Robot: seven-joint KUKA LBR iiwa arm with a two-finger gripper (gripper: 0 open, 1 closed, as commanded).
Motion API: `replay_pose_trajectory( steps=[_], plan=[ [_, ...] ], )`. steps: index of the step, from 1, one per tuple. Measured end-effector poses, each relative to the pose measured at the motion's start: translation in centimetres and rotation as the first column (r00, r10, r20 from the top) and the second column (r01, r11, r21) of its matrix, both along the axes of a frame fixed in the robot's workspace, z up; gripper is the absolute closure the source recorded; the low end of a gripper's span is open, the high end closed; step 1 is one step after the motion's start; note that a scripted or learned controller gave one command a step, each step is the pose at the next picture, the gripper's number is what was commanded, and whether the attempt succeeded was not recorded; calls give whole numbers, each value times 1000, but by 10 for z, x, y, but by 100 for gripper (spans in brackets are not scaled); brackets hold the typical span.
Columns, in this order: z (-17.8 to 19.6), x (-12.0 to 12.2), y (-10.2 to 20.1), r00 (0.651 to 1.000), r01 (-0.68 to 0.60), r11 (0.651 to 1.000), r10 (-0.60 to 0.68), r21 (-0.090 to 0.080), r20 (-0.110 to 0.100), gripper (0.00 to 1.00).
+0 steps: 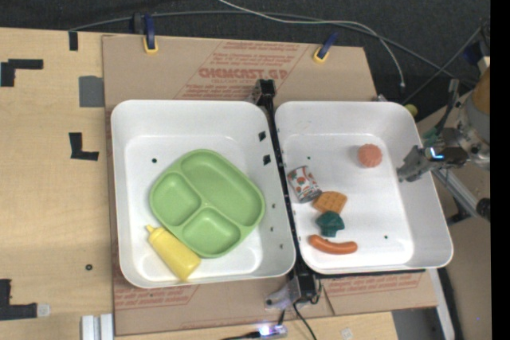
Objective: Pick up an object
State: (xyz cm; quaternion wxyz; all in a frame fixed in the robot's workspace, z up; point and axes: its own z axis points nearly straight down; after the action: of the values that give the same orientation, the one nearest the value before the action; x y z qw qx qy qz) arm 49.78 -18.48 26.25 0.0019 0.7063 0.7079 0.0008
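While the end effector (pixel 413 166) hangs at the right bin's (pixel 398 120) right rim, we cannot tell its state. Pink ball (pixel 370 155) lies just left of it, apart. Both bins sit on cardboard (pixel 239 64) over the wooden desk (pixel 44 195).

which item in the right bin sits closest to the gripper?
The round pink ball. It lies alone near the right bin's far right side, just left of the gripper; the other four items cluster lower left.

- Pink ball (pixel 369 155): right bin, upper area.
- Small can (pixel 303 185): tilted, left side.
- Waffle (pixel 331 201), teal piece (pixel 331 222), hot dog (pixel 333 246): below the can.
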Motion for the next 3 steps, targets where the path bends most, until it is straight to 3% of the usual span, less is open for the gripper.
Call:
replay_pose_trajectory(
  steps=[1,3],
  plan=[
    [2,15,46,1000,-3,1000,3,2,-4,100],
    [-28,56,148,1000,-4,1000,4,2,-6,100]
  ],
)
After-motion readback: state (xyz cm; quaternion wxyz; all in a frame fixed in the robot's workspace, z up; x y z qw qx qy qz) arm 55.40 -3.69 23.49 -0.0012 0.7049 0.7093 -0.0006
